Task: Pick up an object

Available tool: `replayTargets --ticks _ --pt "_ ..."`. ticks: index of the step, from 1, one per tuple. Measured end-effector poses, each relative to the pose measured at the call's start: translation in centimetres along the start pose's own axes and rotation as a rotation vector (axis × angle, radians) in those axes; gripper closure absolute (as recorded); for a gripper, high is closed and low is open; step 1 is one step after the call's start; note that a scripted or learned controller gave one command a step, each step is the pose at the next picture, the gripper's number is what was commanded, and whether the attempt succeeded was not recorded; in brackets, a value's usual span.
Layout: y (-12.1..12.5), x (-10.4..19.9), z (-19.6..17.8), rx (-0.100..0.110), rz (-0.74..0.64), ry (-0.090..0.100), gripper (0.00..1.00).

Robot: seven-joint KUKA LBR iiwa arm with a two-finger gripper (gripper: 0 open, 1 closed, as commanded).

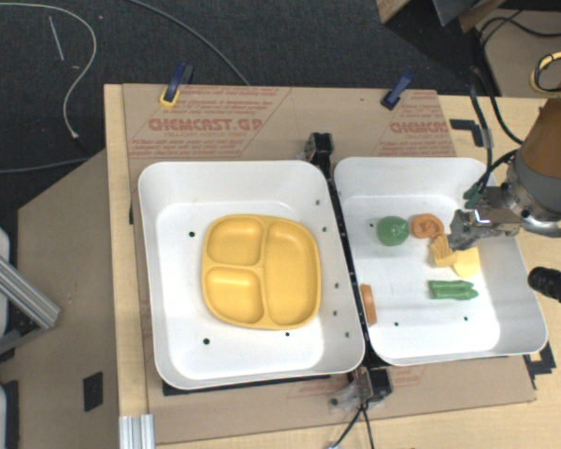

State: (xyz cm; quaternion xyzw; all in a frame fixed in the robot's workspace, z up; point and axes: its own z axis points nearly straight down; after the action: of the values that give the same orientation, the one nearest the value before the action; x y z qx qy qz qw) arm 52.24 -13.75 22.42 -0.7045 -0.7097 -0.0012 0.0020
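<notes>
Over the right bin's [514,330] far right side, my gripper [460,234] hovers above a yellow block [456,258]; grip state unclear. Crowding orange ring [427,224] risks a glancing miss.

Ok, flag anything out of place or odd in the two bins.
One thing: a small orange piece sits against the right bin's left wall, apart from the other toy foods clustered near the hand. The yellow plate lies flat in the left bin. Nothing looks spilled or damaged.
</notes>
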Motion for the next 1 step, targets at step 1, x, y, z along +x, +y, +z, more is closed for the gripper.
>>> replayTargets --ticks 1 --pt "-0.09 5.00 0.91 0.001 0.002 0.000 1.00"
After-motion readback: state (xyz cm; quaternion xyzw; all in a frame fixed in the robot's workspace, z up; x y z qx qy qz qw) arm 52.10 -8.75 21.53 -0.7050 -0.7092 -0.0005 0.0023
